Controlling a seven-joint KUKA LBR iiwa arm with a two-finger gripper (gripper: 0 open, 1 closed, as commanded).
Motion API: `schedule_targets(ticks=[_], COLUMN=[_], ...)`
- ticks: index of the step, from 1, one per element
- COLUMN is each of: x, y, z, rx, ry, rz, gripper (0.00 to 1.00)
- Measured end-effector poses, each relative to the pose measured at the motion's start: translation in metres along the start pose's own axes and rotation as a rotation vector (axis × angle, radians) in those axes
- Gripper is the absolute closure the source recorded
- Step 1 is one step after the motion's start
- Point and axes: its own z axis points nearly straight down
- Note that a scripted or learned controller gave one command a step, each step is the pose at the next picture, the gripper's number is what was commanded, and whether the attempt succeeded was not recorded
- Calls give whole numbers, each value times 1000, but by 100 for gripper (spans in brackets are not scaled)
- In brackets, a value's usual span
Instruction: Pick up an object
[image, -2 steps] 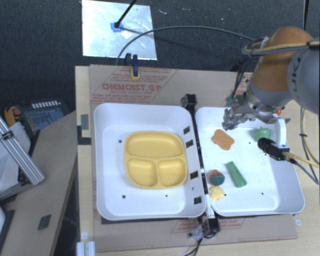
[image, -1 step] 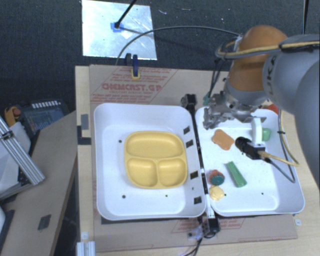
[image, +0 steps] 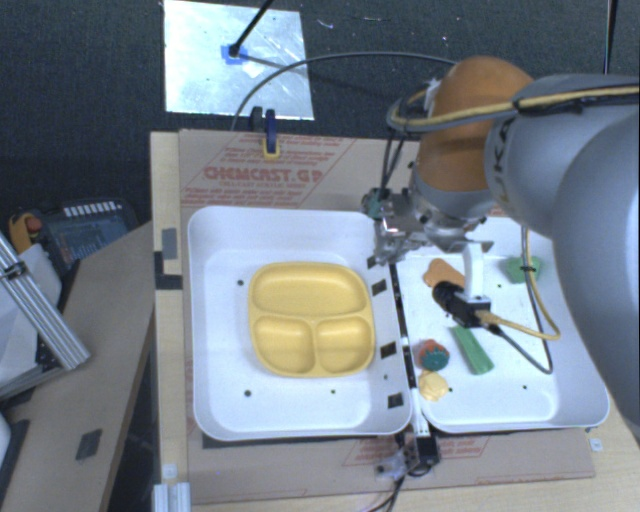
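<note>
My gripper (image: 388, 238) hangs over the divider between the two bins, at the back left corner of the right bin (image: 520, 405). Just to its right an orange piece (image: 441, 271) lies on the bin floor. Nearer the front lie a green block (image: 472, 351), a small red and teal round thing (image: 433, 352) and a pale yellow piece (image: 433, 386). A light green object (image: 524, 268) sits farther right, partly behind the arm. I see nothing held under the gripper.
The left bin (image: 215, 300) holds a yellow divided tray (image: 310, 318) in its middle. The grey arm with its orange band (image: 470, 110) covers the right bin's back and right side. Cardboard lies under both bins.
</note>
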Motion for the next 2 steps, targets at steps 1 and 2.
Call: schedule_targets(ticks=[1, 2], x=[60, 56], y=[-2, -2], z=[4, 4], rx=[-1, 0], ry=[1, -2], rz=[-1, 6], gripper=[100, 0])
